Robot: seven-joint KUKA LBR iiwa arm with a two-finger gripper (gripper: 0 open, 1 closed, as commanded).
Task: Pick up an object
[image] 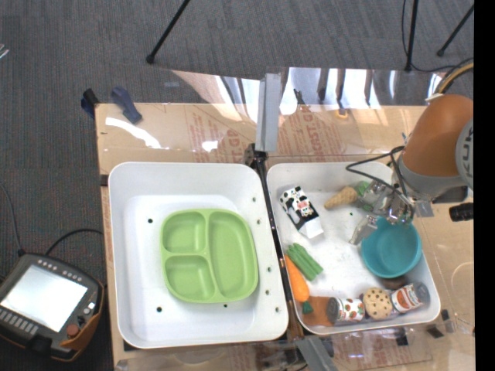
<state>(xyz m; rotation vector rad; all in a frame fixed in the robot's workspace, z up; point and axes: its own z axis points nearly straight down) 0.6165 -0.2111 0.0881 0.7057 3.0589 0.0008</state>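
Camera view from above: grey arm with orange band [437, 141] reaching into the right-hand shallow white bin [340, 178], hand [379, 211] low over the bin floor, just off the rim of a teal plastic bowl [392, 251]. Spread of the hand: cannot tell, too much metal and cable blurred together at this angle. Nothing visibly held.

Closest to the hand: the teal bowl, directly below and touching or nearly so; a tan cone-shaped toy [343, 199] just beside it on the far side from the arm. Further out from the hand: a black-and-white cow-print milk carton [302, 211], lying tilted; beyond and below that, a bundle of green bean-like sticks [305, 260] and an orange plastic carrot [298, 281] against the bin's wall. Along the near wall, well below the hand: a small printed can [346, 309], a round speckled cookie [377, 303] and a second can with a red label [408, 297].

Well away from the hand, in the left-hand white bin [131, 207]: a light green divided plastic tray [209, 255].

Progress, judged: approach made, pick not yet achieved. Left to do: close on something, probably bowl or cone, then lift clear of the bin.
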